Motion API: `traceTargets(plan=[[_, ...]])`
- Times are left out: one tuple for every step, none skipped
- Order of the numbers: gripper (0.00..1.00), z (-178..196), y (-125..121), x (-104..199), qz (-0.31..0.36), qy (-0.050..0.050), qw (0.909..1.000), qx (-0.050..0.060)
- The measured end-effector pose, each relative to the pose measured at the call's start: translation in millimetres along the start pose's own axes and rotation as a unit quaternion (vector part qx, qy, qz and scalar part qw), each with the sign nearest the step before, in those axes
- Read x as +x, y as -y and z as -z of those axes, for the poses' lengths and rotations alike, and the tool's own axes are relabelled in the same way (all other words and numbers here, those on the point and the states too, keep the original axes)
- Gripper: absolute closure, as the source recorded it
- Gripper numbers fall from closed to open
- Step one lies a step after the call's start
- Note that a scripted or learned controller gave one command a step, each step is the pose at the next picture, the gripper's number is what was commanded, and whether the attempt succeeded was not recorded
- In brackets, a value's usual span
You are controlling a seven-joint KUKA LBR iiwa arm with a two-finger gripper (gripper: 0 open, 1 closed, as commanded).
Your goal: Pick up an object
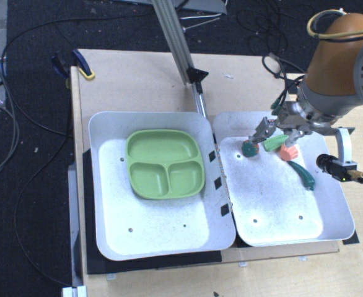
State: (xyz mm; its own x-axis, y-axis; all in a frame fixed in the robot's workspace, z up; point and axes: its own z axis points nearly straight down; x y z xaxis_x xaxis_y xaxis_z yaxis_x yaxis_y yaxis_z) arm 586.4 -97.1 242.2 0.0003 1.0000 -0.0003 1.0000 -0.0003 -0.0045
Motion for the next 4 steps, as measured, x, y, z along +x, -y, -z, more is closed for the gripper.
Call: traceTargets(plan=[[0.0,-54,-9,-3,0.0,0.0,1.0,0.0],[0.0,-115,-1,1,0.0,-0.001,1.0,0.001],[1.0,-101,-3,1,-0.001,0.0,1.0,-0.003],[1.0,-52,-14,1,0.001,0.0,1.0,-0.005]])
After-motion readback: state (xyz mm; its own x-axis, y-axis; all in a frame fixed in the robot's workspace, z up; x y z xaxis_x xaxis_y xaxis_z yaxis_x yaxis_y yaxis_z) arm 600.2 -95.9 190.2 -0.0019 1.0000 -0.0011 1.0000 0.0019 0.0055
